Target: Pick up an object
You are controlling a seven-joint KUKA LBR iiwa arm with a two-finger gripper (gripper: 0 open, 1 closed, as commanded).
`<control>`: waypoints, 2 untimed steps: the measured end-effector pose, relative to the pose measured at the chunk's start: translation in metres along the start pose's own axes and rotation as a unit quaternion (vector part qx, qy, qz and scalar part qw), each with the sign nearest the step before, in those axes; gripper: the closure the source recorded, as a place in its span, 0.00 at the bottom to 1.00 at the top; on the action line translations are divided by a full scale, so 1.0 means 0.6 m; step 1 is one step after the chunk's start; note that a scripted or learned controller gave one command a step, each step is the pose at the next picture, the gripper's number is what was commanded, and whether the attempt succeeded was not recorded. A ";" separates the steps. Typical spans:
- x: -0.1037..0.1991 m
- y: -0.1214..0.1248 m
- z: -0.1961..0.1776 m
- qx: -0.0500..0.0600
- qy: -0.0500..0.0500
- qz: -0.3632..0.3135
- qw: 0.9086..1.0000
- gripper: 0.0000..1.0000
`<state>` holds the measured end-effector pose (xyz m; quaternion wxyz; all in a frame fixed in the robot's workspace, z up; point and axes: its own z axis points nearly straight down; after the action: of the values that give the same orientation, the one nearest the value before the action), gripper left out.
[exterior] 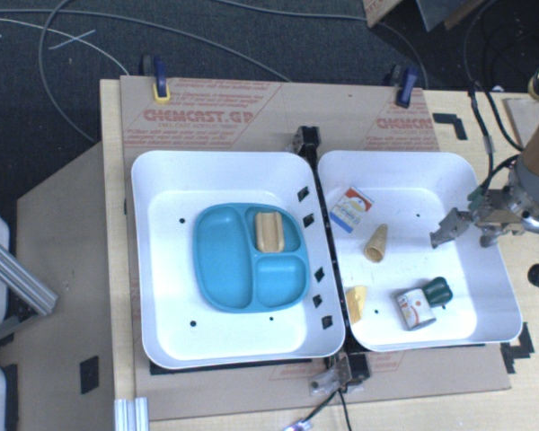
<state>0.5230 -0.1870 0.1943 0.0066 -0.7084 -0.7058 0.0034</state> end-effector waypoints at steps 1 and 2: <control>0.001 0.005 -0.011 -0.007 -0.002 -0.002 1.000 0.00; -0.005 0.022 0.078 -0.004 -0.001 -0.002 1.000 0.00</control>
<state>0.5354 -0.1897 0.1471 0.0029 -0.7071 -0.7071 0.0010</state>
